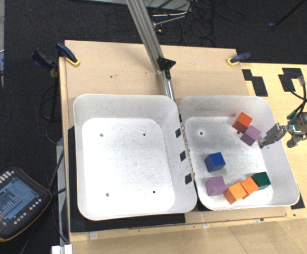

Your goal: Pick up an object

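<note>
Tool (pixel 270 137) sits at the right rim of the right-hand shallow white plastic bin (pixel 285 194), pointing inward; whether it is released or clenched cannot be told. Nothing is seen held in it.

Just beside the tool tip, inward: a light purple cube (pixel 250 134), and touching that, slightly farther from the tool, an orange cube (pixel 242 121). Farther inward and toward the front: a blue cube (pixel 214 161). Toward the front edge, a row: a dark green cube (pixel 261 181), a second orange cube (pixel 236 190), a second purple cube (pixel 215 185).

All blocks matte with plain faces. Bin floors are speckled. The surface (pixel 206 67) is light wood-grain board. The left white bin (pixel 90 110) is well apart from the tool. No legible writing.
</note>
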